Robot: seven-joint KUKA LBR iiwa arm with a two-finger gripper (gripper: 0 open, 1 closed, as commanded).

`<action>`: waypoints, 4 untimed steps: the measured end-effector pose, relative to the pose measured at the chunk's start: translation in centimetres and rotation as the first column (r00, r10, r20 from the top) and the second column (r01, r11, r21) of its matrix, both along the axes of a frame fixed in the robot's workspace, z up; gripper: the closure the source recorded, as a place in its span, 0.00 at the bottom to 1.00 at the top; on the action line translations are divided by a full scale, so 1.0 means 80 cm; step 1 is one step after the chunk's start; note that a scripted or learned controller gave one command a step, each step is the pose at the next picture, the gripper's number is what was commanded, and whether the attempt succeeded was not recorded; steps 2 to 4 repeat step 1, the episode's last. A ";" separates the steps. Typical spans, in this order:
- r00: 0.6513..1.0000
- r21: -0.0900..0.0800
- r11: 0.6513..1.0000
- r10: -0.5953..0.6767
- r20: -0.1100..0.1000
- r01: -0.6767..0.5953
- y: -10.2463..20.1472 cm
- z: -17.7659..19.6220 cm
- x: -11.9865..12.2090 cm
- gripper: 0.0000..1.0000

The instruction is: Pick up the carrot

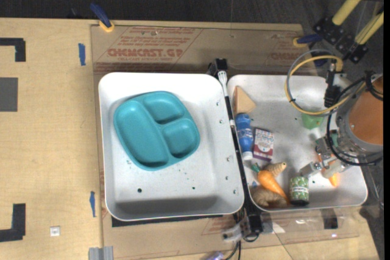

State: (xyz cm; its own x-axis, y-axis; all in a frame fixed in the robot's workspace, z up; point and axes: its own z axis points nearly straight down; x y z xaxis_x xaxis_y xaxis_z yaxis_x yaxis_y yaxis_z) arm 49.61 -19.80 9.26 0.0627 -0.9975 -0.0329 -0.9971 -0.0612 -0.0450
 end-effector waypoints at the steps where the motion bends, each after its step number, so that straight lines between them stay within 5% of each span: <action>1: 0.998 -0.034 0.997 0.069 0.012 -0.068 0.118 0.004 0.002 0.00; 4: 0.998 -0.034 0.997 0.069 0.012 -0.068 0.118 0.004 0.002 0.00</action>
